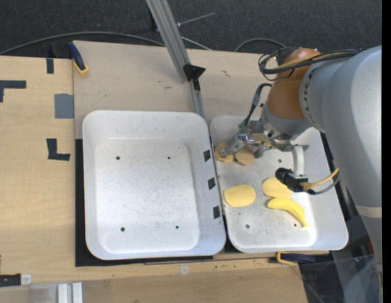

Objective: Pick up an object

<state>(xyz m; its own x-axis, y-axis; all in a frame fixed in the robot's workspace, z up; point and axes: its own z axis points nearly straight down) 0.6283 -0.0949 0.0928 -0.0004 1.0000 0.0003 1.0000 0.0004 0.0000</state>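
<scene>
Down in the right bin (pixel 328 235), the gripper (pixel 236 145) meets tan pieces (pixel 244 158).

text: I read none | labels: none legible on my arm (pixel 347 106), either bin or the bench (pixel 31 137) | numbers: none | signs: dark tape marks on the bench, no letters
</scene>
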